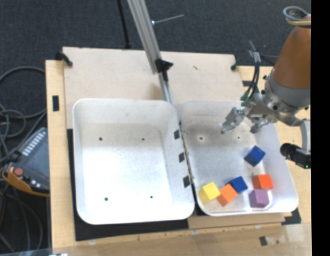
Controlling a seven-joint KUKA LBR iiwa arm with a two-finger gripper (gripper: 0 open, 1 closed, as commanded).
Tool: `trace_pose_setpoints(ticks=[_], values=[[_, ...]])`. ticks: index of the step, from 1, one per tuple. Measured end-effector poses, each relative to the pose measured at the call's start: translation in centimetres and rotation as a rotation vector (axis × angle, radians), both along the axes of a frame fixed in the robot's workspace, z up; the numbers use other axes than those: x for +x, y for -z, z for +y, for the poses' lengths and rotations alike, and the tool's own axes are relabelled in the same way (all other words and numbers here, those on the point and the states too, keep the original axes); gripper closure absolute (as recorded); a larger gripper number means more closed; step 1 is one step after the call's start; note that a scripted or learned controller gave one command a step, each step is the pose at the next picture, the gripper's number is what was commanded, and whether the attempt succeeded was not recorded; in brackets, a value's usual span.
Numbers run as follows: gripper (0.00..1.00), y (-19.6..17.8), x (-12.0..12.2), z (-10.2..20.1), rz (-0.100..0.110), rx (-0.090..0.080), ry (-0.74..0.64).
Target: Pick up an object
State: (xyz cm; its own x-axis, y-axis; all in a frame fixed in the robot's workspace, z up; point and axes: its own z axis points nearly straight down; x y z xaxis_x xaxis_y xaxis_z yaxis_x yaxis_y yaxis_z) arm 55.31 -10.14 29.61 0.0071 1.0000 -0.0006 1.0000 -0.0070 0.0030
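Over the right bin (207, 116), your gripper (240, 120) hovers with fingers seemingly apart, gripping nothing. Blocks sit at that bin's near edge; the blue cube (255, 156) lies just below the gripper.

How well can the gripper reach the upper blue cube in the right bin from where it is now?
Probably yes. The blue cube lies apart from the other blocks, on bare floor of the right bin, and the gripper hangs just above it with nothing between them.
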Motion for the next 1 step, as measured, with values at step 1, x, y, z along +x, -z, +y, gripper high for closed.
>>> trace_pose_setpoints(ticks=[1], values=[[0.00,-0.07,4.90,-5.49,-0.001,-0.003,-0.005]])
